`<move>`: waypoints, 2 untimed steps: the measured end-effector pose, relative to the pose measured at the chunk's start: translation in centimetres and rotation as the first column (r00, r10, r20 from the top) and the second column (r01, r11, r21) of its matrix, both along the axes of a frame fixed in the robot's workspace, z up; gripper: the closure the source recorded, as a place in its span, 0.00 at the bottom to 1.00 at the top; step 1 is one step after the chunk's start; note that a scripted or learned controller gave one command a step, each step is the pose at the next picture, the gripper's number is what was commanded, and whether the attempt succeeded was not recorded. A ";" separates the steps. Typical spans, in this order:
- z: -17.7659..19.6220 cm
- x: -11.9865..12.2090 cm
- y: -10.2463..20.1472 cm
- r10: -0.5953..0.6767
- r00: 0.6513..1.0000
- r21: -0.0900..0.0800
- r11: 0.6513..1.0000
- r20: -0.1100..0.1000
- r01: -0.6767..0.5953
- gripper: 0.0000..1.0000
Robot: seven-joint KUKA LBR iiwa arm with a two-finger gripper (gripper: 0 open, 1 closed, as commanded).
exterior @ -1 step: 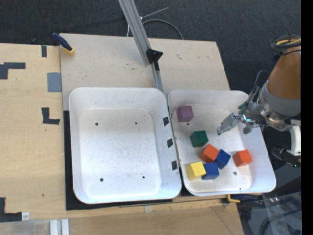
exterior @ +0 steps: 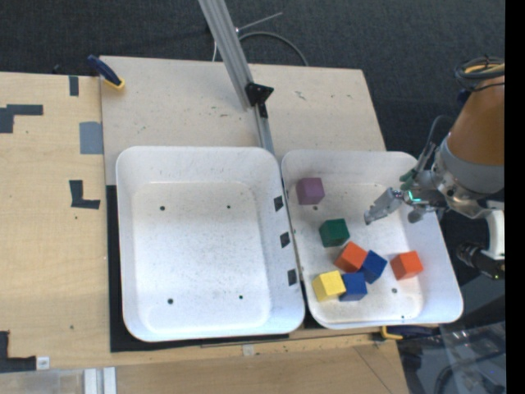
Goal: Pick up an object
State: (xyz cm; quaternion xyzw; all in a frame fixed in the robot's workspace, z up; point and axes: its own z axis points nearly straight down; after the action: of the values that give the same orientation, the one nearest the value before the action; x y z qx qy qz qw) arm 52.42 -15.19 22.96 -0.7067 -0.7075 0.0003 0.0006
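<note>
Two white bins sit side by side on the desk [exterior: 180, 105]. The left bin [exterior: 135, 245] has a speckled floor. The right bin [exterior: 435, 302] holds a purple cube [exterior: 309, 190], a green cube [exterior: 334, 232], two orange cubes [exterior: 353, 256] [exterior: 406, 264], two blue ones [exterior: 373, 266] [exterior: 354, 286], and a yellow one [exterior: 329, 285]. The gripper [exterior: 385, 209] hangs over the right bin, near its far right side, with nothing in it.

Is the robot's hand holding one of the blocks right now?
No, nothing is held. The hand hangs above the right bin with no block between its fingers. The green block sits just below and left of it, untouched.
</note>
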 end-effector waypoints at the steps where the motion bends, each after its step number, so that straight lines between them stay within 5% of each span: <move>1: -6.4 -0.3 0.5 0.000 1.000 0.001 1.000 -0.007 0.000 0.00; 2: -12.6 -0.7 0.5 -0.002 1.000 0.001 1.000 -0.003 0.002 0.00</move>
State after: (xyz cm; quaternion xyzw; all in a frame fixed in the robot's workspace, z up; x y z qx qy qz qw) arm 51.70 -14.64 10.34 -0.7075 -0.7068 0.0012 0.0021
